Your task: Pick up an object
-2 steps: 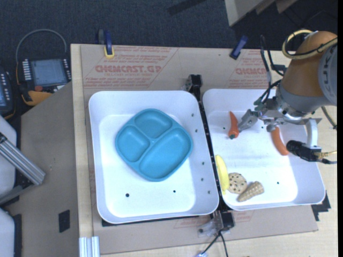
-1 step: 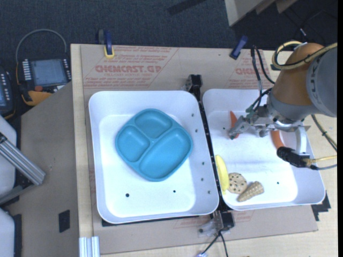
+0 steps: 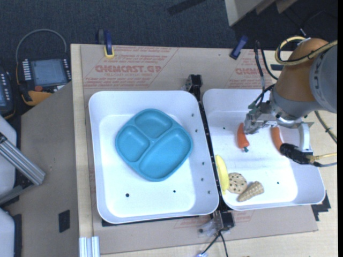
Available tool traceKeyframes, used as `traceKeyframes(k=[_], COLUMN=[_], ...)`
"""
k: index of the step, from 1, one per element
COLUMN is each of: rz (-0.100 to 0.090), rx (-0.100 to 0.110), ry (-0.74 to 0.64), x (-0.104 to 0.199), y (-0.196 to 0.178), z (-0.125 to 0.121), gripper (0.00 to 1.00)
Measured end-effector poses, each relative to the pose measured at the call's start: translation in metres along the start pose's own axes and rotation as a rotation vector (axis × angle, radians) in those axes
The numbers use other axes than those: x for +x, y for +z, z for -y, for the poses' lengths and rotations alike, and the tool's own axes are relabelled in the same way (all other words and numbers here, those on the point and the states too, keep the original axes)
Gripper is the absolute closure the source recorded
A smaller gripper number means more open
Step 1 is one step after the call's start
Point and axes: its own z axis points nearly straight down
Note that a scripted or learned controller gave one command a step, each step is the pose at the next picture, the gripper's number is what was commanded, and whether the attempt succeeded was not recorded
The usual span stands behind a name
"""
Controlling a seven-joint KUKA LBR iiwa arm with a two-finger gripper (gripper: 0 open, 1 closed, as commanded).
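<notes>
Carrot [image 3: 243, 137] under gripper [image 3: 251, 126], right bin [image 3: 305, 194].
You see fingers meeting its top end; grip state: cannot tell. Banana [image 3: 221, 171], cookie [image 3: 236, 181], cone [image 3: 251, 190] lie nearby.

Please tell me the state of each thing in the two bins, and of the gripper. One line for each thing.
Blue divided plate: lying flat in the left bin, nothing on it.
Orange carrot: in the right bin, under the gripper.
Banana: along the right bin's left wall.
Cookie: flat, beside the banana.
Ice cream cone: on its side.
Gripper: lowered over the carrot.
</notes>
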Motion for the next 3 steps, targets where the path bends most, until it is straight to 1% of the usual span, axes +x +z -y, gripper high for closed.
traceKeyframes(k=[1,2,3], rz=[0.005,0.004,0.005], rx=[0.004,0.001,0.001], ry=[0.004,0.001,0.001], x=[-0.010,-0.004,-0.004], y=[-0.050,-0.113,-0.166], z=[0.002,0.001,-0.001], gripper=[1.00,1.00,1.00])
